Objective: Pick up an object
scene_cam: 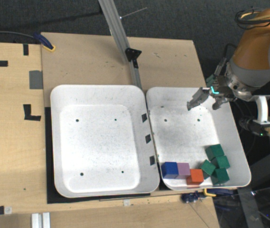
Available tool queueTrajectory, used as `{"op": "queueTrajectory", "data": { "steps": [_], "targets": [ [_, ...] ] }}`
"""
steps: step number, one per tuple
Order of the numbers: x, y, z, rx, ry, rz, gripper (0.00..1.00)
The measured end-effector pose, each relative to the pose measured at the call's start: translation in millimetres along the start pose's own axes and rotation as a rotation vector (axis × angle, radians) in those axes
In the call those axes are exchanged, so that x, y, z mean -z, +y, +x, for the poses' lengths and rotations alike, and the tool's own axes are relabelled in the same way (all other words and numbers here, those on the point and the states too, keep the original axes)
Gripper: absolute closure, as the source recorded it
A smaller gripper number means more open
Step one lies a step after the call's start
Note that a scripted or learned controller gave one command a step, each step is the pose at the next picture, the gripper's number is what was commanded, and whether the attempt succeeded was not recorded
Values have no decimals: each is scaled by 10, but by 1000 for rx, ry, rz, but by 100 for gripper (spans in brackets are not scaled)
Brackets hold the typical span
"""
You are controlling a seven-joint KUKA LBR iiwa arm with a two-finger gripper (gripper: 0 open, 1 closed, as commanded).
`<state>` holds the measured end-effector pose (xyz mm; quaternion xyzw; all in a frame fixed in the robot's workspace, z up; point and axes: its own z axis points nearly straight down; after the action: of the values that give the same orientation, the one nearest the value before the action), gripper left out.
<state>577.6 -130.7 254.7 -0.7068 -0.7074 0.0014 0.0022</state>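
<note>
Blocks point(199, 167) lay clustered at near edge of right bin point(229, 127). Gripper point(205, 101) hovered above far end, fingers spread, nothing held. Good approach: descend over an outlying block, clear of neighbours.

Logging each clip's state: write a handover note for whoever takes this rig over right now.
Tool: open, holding nothing, over the far part of the right bin.
Objects: blue block, purple block, orange block and the green blocks are clustered in that bin's near right corner, apart from the tool.
Done: nothing picked yet.
Left: move to the cluster, descend, grasp one block and lift; the outer blue one looks easiest.
</note>
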Motion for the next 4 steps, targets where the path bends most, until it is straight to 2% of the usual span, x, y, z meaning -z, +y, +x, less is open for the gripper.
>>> {"op": "queueTrajectory", "data": {
  "steps": [1,3,4],
  "targets": [
    [23,7,0,1,-1,-4,0],
    [-1242,-87,27,0,0,4,0],
    [-1657,-97,34,1,-1,0,0]
  ]
}}
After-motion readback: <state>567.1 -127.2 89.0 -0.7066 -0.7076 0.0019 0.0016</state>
